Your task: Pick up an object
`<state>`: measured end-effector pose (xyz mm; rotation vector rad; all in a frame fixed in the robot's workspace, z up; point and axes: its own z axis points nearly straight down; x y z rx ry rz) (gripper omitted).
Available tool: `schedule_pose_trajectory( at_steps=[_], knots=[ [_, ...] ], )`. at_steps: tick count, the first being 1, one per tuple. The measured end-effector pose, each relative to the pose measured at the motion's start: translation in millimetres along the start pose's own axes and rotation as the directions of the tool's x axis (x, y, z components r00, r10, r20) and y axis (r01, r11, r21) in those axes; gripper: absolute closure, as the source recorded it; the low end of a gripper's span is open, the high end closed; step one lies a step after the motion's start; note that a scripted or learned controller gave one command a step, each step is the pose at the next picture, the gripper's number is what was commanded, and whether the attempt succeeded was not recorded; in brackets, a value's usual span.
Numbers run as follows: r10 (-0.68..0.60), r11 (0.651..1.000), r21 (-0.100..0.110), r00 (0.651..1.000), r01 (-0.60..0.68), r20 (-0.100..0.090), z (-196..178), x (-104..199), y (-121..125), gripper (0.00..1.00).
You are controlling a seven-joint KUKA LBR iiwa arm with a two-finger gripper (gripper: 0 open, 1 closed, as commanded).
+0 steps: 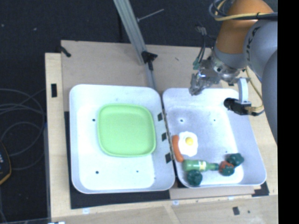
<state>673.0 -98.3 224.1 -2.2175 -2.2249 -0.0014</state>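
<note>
The left bin holds a flat, rounded-square green plate, with bare white floor around it. In the right bin, toys cluster along the near edge: orange carrot, fried egg, green bottle, two broccoli pieces. The far half is open. The gripper hangs above the right bin's far rim, holding nothing visible; its finger spread cannot be determined.

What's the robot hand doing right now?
Hand above right bin's far edge, holding nothing. Toys clustered at near edge: fried egg, green bottle. Path clear.
</note>
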Motion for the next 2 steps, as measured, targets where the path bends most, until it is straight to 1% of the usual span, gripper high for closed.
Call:
schedule_pose_trajectory(
  at_steps=[1, 2],
  knots=[
    [0.0, 1.0, -0.001, 1.0, 0.0, 0.0, -14, 51, 9, 1.0],
    [0.0, 1.0, -0.001, 1.0, 0.0, 0.0, -20, 97, 7, 1.0]
  ],
)
